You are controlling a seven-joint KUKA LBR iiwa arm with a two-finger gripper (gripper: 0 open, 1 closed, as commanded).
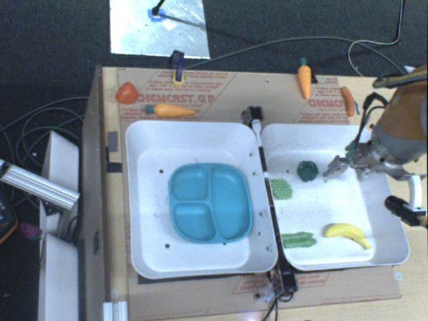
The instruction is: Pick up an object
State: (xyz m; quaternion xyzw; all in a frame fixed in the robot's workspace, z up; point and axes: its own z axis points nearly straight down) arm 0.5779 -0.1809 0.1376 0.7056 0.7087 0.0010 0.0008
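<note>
Jaws point(338, 169) over right bin point(394, 246), just right of dark green object point(307, 170); open-or-closed state cannot be told | nothing seen held | banana point(347, 233), light green pieces point(281, 190) point(298, 239) lying on bin floor | blue plate point(210, 201) in left bin point(144, 152) | progress: approach only; grasp and lift left.

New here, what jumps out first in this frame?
The blue divided plate lies in the middle of the left bin. In the right bin, a yellow banana lies near the front, and the gripper hovers beside a dark green object.
</note>
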